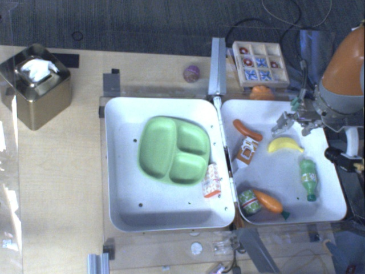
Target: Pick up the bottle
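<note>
Claw point(292, 123) hangs spread above the banana point(285, 146), which lies between it and the bottle point(308, 178).

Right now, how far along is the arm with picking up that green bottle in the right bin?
Nothing looks done yet: the green bottle lies flat on the floor of the right bin, below the banana. In hand: the end effector hangs above the bin's upper part, well apart from the bottle. Left: move over it, grasp and lift.
</note>
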Robot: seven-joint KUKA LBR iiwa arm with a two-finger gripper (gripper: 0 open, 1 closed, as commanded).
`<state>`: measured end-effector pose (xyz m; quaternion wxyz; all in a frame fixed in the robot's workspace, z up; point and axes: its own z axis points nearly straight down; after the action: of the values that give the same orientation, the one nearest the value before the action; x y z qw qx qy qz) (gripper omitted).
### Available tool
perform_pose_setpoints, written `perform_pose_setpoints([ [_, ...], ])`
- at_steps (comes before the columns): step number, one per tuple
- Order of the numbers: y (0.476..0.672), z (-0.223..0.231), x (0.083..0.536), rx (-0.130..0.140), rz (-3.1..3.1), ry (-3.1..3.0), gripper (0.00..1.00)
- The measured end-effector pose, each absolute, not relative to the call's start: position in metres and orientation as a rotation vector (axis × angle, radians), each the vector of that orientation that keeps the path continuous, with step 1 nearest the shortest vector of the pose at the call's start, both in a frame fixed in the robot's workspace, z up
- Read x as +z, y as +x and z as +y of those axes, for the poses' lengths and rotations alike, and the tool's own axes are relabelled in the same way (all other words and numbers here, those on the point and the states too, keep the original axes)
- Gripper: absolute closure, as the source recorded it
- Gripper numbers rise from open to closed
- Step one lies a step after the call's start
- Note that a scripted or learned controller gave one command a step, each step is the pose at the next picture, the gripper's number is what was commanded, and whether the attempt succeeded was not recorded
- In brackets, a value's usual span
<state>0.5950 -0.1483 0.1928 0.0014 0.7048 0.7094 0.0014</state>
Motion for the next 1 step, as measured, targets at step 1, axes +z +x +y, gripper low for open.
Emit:
perform_pose_setpoints([
  [1,0.5506,-0.2045,0.1305,0.004,2.415,2.002,0.0],
])
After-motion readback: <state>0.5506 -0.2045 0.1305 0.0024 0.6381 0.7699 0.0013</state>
